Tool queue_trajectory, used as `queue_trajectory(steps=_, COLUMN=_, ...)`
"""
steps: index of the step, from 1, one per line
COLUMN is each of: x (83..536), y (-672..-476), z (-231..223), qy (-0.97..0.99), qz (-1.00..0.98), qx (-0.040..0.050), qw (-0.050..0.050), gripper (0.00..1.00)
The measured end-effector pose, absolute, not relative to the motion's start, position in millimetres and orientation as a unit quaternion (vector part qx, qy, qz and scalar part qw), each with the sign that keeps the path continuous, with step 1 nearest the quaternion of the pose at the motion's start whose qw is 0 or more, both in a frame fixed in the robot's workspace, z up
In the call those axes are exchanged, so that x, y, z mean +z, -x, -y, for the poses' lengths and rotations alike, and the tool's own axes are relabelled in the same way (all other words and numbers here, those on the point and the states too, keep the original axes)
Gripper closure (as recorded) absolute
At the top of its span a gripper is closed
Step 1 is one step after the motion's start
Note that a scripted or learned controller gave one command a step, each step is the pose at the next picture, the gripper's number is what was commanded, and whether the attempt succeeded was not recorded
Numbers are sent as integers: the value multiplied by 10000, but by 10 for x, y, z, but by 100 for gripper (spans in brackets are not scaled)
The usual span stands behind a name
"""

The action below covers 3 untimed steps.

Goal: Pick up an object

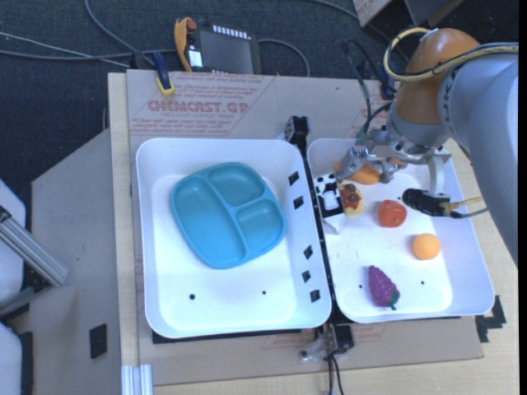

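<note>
Gripper (372,156) low in upper-left corner of right shallow white bin (461,290), directly over small orange rounded piece (367,174); likely the pick target. Open or closed: cannot tell, wrist blocks view. Red tomato-like ball (392,213), orange ball (426,246) and purple grape bunch (381,287) lie spaced apart lower in bin, leaving approach clearance. Blue compartment plate (229,214) in left white bin (214,299), out of the way.

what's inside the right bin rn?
In the right bin: red tomato, orange ball, purple grapes, small yellow-red piece at its left side. An orange item sits partly under the hand; the arm covers the far corner.
</note>
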<state>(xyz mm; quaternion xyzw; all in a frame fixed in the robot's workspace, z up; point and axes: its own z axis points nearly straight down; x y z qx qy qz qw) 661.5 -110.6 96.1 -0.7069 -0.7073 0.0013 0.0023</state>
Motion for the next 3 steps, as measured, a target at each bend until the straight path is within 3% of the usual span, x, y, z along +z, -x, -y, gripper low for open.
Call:
queue_trajectory(steps=1, x=900, y=-6632, z=1110, qy=7067, qz=7075, qx=9, qw=7, gripper=0)
queue_trajectory(steps=2, x=972, y=-6588, z=1149, qy=7078, qz=7063, qx=82, qw=52, gripper=100)
queue_trajectory(steps=3, x=1612, y=-6630, z=1096, qy=7065, qz=7077, qx=-26, qw=-29, gripper=100)
